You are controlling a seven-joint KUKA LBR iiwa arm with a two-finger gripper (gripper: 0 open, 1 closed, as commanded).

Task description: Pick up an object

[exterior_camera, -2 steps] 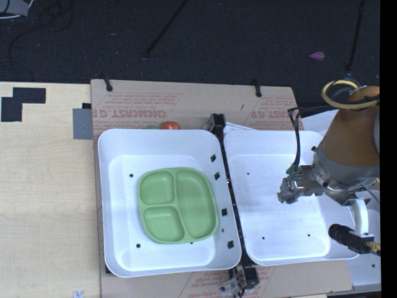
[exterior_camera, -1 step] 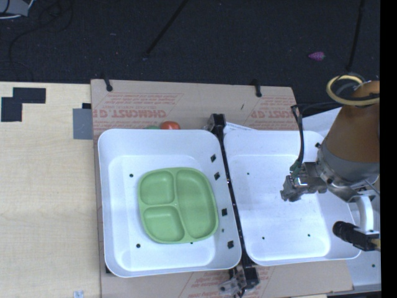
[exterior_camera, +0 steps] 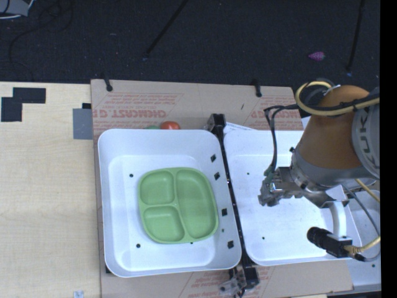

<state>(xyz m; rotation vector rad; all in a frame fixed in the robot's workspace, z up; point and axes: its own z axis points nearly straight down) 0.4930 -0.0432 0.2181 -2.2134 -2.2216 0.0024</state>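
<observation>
While the tool point(exterior_camera: 271, 194) hangs, grip unclear, a pale-green 3-compartment plate point(exterior_camera: 178, 205) fills the left bin point(exterior_camera: 118, 166).

A cardboard sheet point(exterior_camera: 186, 107) with red print lies under two white bins point(exterior_camera: 118, 166). A small red-orange ball point(exterior_camera: 170, 126) sits at twelve o'clock of the left bin, outside its rim. Black cables point(exterior_camera: 167, 17) cross the dark floor.

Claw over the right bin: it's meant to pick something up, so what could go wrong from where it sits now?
1. The claw hangs over the right bin, while the green divided plate lies in the left bin; closing here likely grabs nothing.
2. Crossing over, it could catch the black clips where the bins meet.
3. The plate lies flat and wide, a hard grip.
</observation>
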